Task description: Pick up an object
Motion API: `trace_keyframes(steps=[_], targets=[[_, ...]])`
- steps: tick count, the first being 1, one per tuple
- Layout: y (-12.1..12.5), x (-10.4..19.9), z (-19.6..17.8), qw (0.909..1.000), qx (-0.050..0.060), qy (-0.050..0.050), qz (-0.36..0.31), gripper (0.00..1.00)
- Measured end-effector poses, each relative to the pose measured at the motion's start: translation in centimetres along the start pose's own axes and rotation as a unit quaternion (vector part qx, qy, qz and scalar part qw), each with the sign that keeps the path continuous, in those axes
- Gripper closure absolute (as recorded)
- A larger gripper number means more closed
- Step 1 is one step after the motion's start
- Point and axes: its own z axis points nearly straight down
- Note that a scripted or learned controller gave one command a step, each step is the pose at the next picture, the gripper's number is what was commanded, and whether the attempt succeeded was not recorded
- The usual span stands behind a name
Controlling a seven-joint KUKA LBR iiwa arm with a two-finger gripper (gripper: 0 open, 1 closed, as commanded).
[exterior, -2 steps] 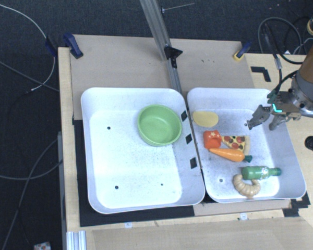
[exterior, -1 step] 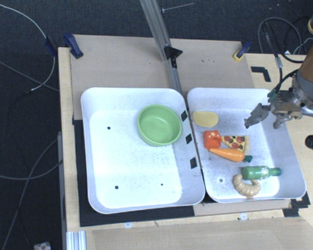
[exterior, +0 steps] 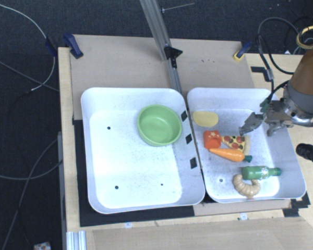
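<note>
Nearest, beige croissant (exterior: pixel 247 186) lies below green bottle (exterior: pixel 261 172); gripper (exterior: pixel 263 123) jaws spread (holding nothing) above the right bin (exterior: pixel 289 155).

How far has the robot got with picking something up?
Nothing looks picked up yet. The carrot, pizza slice, green bottle and the other toys all lie in the right bin. The gripper hangs open above that bin with nothing between its fingers. Lowering, closing on a toy and lifting remain.

A robotics lab: a plywood bench (exterior: pixel 120 66) on dark carpet, loose cables (exterior: pixel 21 14) at nine o'clock, blue clamps (exterior: pixel 73 46) at eleven.
</note>
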Motion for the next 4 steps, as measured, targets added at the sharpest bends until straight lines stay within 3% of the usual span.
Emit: trace_keyframes(steps=[2,3,4], targets=[[0.4,0.4,10.9,1.0,0.0,0.0,0.0,0.0],[0.7,0.3,9.1,1.0,-0.005,0.0,0.0,1.0],[0.2,-0.1,4.4,0.9999,-0.01,-0.003,0.0,1.0]])
